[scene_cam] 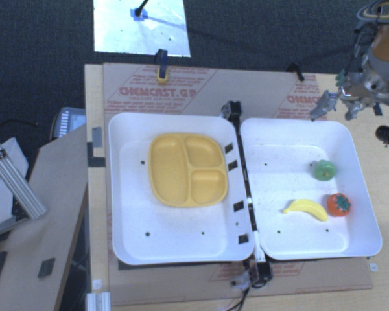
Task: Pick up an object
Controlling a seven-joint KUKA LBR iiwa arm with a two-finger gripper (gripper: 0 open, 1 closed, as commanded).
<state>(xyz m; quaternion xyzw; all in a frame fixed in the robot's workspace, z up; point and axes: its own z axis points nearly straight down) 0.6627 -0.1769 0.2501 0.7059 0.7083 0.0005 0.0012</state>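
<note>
Above the far right corner of the right bin [360,149], the gripper [337,105] hangs with its two fingers spread apart and nothing between them. Three toy foods lie near that bin's right edge: a green fruit [324,170] towards the far side, a yellow banana [306,208] nearer the front, and an orange-red tomato-like piece [338,204] just beside the banana's right end. A yellow divided plate [187,170] sits in the middle of the left bin [126,238]. The pick appears to be at the approach step, no object yet reached. The next move likely calls for travel over one item and a descent around it.
</note>
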